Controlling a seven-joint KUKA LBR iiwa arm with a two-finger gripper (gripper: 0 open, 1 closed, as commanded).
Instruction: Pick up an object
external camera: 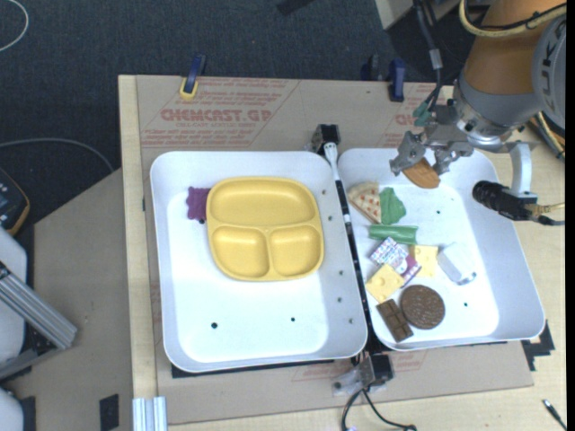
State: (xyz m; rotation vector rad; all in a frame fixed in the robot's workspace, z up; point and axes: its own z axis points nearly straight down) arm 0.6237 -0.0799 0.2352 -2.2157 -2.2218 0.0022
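Note:
My gripper [423,160] hangs over the back left corner of the right bin [503,268]. Its two fingers close around a small round orange-brown piece [420,175], which sits between them just above the bin's floor. Below it in the same bin lie a pizza slice [364,200], a green leaf-like piece [392,206], a green pod [393,233], a purple and white packet [389,250], a yellow cheese wedge [384,285], a yellow cube [425,260], a white block [455,264], a round brown cookie [422,305] and a chocolate bar [393,320].
The left bin [180,303] holds a yellow divided plate [265,227] with a purple piece [196,203] at its left side. A black rim strip [343,214] runs between the two bins. The arm comes in from the upper right.

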